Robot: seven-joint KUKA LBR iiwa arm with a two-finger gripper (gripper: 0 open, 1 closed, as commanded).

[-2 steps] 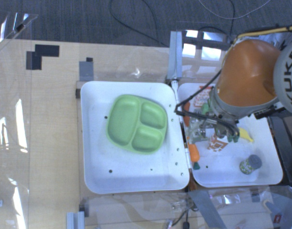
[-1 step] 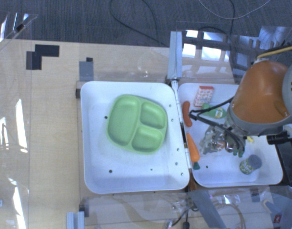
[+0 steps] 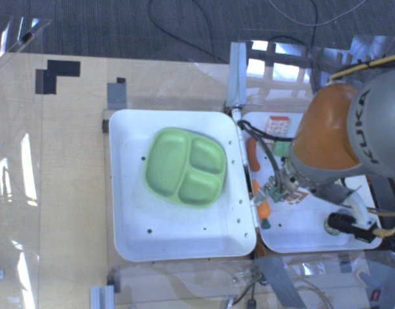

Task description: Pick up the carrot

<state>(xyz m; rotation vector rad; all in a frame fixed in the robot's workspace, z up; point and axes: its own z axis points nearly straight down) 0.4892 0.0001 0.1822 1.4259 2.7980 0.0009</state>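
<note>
Camera view looks down on two white bins side by side on the counter: the left bin [image 3: 126, 237] carries a green divided plate [image 3: 184, 166], and the right bin [image 3: 313, 237] sits under the arm [image 3: 339, 134], which reaches in from the right and hides much of it. The tool [image 3: 274, 188] hangs low at the right bin's left edge, just above a small orange carrot [image 3: 263, 208] with a green tip that lies against the wall between the bins. A reddish, sausage-like piece [image 3: 251, 154] lies farther up the same wall. Whether the tool is open or closed I cannot tell; cables and wrist clutter cover it, and nothing is plainly in its grip. The carrot's spot tight to the wall probably explains the close, steep approach, and leaves little room beside it.
</note>
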